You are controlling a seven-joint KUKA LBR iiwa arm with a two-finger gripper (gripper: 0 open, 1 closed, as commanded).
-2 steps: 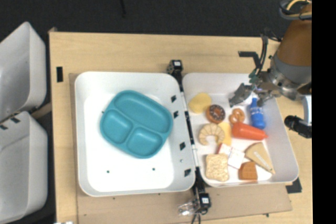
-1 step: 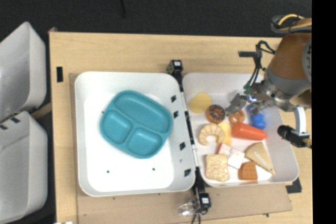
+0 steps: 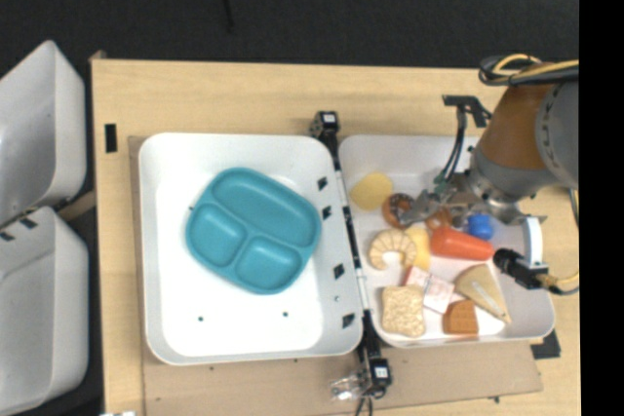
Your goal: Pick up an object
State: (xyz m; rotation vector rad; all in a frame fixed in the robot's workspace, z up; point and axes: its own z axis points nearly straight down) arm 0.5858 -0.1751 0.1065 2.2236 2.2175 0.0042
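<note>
The gripper (image 3: 436,202) hangs low in the right bin (image 3: 409,149), among toy food; whether it is open or closed cannot be told. Nothing is visibly lifted: an orange carrot (image 3: 460,245) lies just beside it (a pretzel (image 3: 399,207) on the other side), so the pick remains undone.

Two white bins (image 3: 156,307) sit on one table (image 3: 224,93). One blue divided plate (image 3: 253,229) lies in the left bin. Roughly ten small toy food pieces (image 3: 395,248) crowd the right bin.

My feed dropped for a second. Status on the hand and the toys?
Hand low in right bin, among toys. Nearest: pretzel, carrot, blue ball. Grip unclear. Toys crowded close together.
</note>
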